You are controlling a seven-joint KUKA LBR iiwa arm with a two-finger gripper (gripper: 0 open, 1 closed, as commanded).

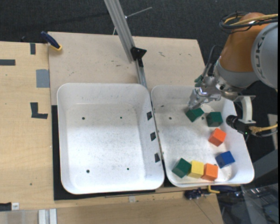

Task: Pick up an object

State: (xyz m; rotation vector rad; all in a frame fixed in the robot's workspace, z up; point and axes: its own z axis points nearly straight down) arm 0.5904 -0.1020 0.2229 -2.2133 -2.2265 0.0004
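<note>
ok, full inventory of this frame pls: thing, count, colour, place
green blocks: 3; two at right bin's upper middle, one at its near edge
orange blocks: 2; one mid-right, one near edge
yellow block: 1, near edge, between green and orange
blue block: 1, lower right
bins: 2, white; left, right
clamp: 1, blue-yellow, bench top left
arm: 1, grey-orange, from right
pincer: 1, just above the upper green block
</note>
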